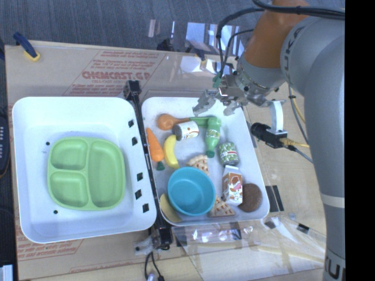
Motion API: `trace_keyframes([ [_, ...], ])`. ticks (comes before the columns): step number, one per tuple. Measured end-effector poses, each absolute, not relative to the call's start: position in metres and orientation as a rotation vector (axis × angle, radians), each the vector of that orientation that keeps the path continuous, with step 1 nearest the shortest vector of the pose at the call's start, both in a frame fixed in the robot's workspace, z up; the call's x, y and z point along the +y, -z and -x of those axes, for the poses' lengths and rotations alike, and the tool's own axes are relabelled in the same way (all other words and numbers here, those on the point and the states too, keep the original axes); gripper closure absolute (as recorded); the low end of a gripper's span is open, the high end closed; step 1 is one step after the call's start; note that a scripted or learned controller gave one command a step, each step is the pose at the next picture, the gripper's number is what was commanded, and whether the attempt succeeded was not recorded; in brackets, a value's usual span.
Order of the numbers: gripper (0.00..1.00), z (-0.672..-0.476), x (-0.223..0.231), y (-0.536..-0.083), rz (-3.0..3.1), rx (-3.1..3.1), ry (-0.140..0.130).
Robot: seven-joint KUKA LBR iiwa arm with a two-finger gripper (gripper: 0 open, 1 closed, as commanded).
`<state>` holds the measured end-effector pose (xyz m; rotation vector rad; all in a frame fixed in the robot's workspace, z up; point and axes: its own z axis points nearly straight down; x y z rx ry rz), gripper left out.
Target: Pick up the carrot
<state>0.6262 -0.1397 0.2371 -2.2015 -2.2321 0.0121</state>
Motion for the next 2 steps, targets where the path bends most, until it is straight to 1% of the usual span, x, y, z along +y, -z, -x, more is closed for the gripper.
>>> trace_keyframes([
  [1,0.00,-0.637,-0.102,-0.106,2.004,-2.421,-0.005],
  [2,0.00,-0.606,-0.098,-0.093,2.125,-2.317,-0.012],
])
